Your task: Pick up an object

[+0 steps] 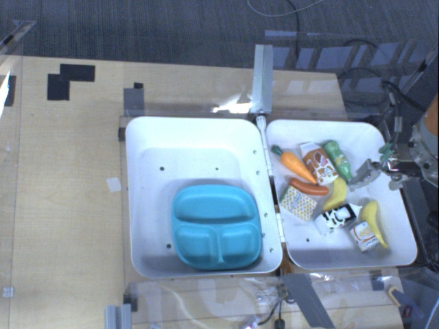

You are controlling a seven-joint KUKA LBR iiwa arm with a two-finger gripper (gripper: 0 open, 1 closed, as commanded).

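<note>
The tabletop (62, 204) carries 2 shallow white bins side by side. The left bin (147, 149) holds a blue divided tray (216, 226) with 3 compartments, lying toward its near edge.

The right bin (398, 249) holds the loose objects. A carrot (296, 162) lies at a slant near the bin's left wall, green end toward the far corner. Just beside it sit a small brown-and-white packet (317, 162) and a green bottle (337, 157). Below the carrot lies a reddish sausage (309, 186), and under that a patterned yellow square (298, 202). A banana (335, 195) lies between the sausage and a black-and-white carton (337, 217). A second banana (372, 219) curves near the bin's right side, touching a small white-and-orange pack (365, 236).

The claw (365, 173) hangs over the right bin's right half — just right of the green bottle, above the bananas. How far its jaws are parted I cannot tell, and nothing can be seen held in it.
</note>
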